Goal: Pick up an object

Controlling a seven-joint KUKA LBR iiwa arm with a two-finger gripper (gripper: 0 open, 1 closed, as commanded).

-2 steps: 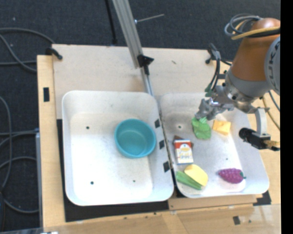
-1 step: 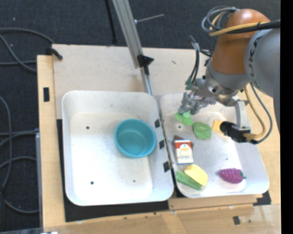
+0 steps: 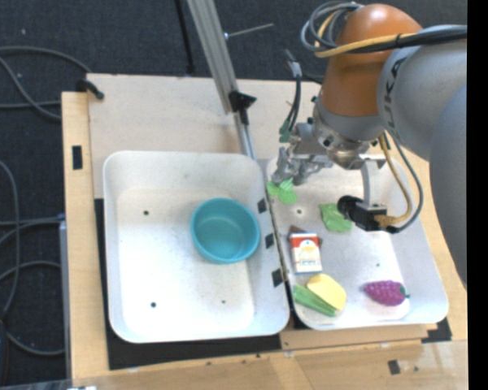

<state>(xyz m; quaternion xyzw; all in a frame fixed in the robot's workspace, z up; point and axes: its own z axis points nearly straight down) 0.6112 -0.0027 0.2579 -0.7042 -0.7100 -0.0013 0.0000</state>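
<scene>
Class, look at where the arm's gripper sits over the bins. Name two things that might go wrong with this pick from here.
1. The gripper is at a small green object hard against the right bin's left wall, so a finger may strike the rim or knock the piece away.
2. The piece is small, so it may slip out on lifting.

Fixed overhead cam, slanted down on bins (image 3: 114, 218).
</scene>
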